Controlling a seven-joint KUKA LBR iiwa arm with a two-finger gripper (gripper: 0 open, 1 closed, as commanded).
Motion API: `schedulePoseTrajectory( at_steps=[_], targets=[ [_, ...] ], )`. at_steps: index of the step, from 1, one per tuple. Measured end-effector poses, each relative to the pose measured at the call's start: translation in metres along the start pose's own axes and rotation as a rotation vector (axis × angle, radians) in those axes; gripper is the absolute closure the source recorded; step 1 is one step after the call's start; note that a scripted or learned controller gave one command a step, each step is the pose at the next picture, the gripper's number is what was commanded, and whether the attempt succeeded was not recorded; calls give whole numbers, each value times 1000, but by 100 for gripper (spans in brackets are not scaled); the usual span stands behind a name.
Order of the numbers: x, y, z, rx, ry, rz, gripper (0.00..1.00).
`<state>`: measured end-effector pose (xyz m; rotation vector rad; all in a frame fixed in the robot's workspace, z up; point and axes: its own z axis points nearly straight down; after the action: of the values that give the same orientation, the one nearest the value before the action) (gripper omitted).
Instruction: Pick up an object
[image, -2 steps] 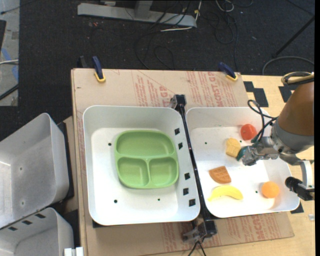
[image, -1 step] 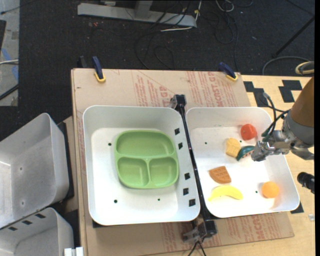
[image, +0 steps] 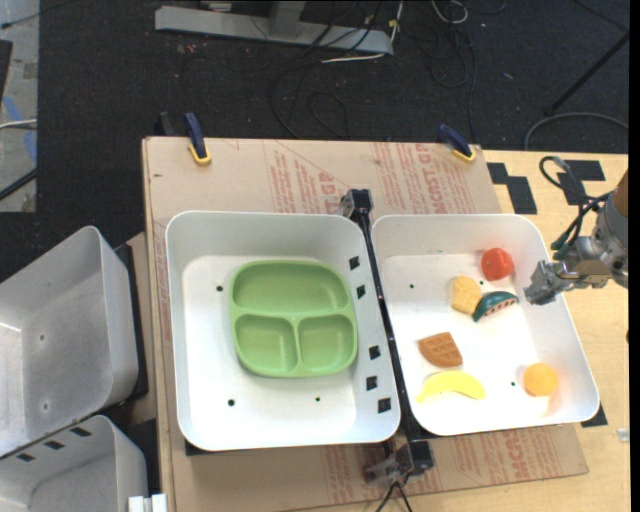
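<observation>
Cardboard-covered bench (image: 280, 170) seen under two white bins side by side. Left bin (image: 190, 300) occupied by green three-compartment tray (image: 294, 318). Right bin (image: 570, 330) occupied by six small objects: yellow banana (image: 451, 387) near front, brown piece (image: 440, 349) behind it, orange ball (image: 541, 379) at front right, yellow piece (image: 465, 294) touching dark teal wedge (image: 493, 305), red ball (image: 497, 264) near back. Gripper (image: 543, 284) positioned over right bin's right wall, just beside teal wedge; nothing seen held; grip state cannot be told.

You see a grey metal wrist (image: 600, 250) carrying dark cables (image: 568, 205), ending in a grey gripper (image: 541, 285).
</observation>
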<state>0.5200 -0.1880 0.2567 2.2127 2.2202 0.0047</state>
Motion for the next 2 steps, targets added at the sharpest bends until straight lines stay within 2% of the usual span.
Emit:
schedulePoseTrajectory(
  at_steps=[1,2],
  targets=[
    [55,-13,11,9,4,-3,100],
    [112,-17,4,7,5,-6,100]
  ],
)
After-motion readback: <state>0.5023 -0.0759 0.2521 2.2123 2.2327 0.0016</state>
